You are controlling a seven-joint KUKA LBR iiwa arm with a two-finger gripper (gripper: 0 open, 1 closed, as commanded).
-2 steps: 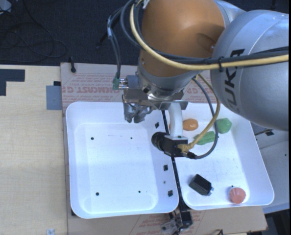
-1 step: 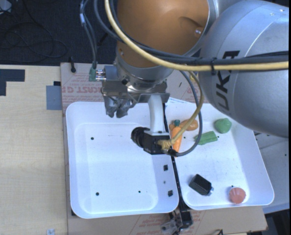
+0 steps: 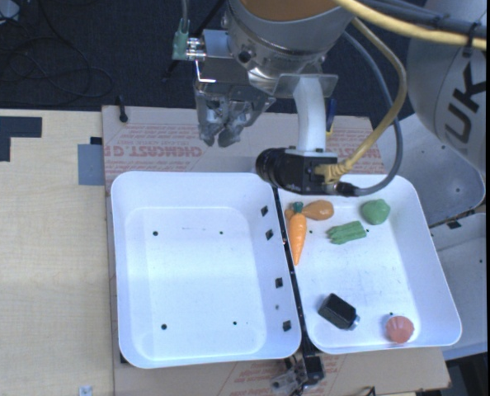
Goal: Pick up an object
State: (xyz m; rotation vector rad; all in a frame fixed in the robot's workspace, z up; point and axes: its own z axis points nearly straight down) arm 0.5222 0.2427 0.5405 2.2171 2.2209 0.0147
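My gripper (image 3: 225, 129) hangs high over the cardboard just behind the left bin (image 3: 194, 275), away from every object. All the objects lie in the right bin (image 3: 381, 280). An orange carrot (image 3: 297, 236) rests along its left wall, with an orange rounded piece (image 3: 318, 211) beside its top. A round green piece (image 3: 375, 211) sits at the back right, and a long green vegetable (image 3: 346, 233) lies just in front of it. A black block (image 3: 338, 311) and a reddish ball (image 3: 399, 328) are near the front edge.
The two bins stand side by side on a cardboard sheet (image 3: 158, 147) atop the pale bench (image 3: 39, 262). A black divider strip (image 3: 282, 271) runs between them. The arm's body and yellow cable (image 3: 377, 130) loom over the right bin's back edge.
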